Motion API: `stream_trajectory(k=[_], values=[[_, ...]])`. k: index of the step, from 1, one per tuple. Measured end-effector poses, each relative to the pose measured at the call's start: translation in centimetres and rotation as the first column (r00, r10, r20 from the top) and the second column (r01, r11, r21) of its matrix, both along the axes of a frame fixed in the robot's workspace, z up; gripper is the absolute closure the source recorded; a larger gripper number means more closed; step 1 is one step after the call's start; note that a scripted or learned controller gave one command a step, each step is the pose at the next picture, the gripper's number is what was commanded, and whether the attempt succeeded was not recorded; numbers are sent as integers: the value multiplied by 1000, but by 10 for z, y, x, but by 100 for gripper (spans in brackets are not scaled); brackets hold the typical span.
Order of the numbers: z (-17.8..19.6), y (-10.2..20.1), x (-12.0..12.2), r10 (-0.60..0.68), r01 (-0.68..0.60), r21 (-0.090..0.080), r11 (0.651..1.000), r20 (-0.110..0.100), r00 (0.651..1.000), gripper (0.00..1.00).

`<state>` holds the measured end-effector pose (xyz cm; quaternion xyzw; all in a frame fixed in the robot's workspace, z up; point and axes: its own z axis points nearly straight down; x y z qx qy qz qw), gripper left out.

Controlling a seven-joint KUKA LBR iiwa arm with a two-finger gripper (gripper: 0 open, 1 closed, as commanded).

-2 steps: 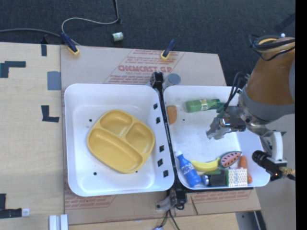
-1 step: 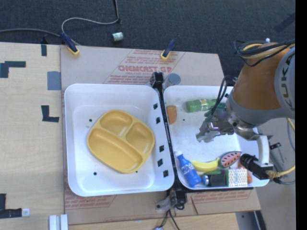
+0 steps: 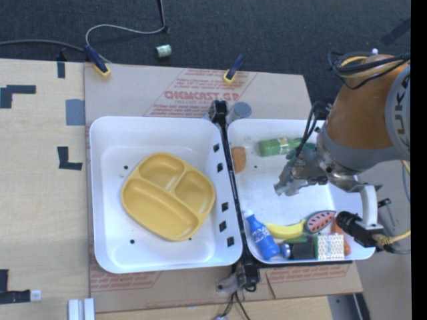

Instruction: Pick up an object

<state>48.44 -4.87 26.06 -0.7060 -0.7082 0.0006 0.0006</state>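
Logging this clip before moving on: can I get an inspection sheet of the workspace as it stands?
Surface: cardboard sheet under two white bins.
Job's things: right bin holds green bottle, orange piece, blue bottle, banana, watermelon slice.
Clutter: yellow divided plate in left bin.
Grippers: gripper low over right bin, nothing seen held.
Cables: black cable on floor.
Surroundings: dark carpet, two clamps.

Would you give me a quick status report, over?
Gripper low over right bin, nothing visibly held. Green bottle nearest, untouched. Banana and blue bottle at front edge.
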Motion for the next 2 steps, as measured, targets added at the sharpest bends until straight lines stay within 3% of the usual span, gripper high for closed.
stream_trajectory(k=[2], values=[[-6,-4,-1,-3,3,-1,1000,1,1000,100]])
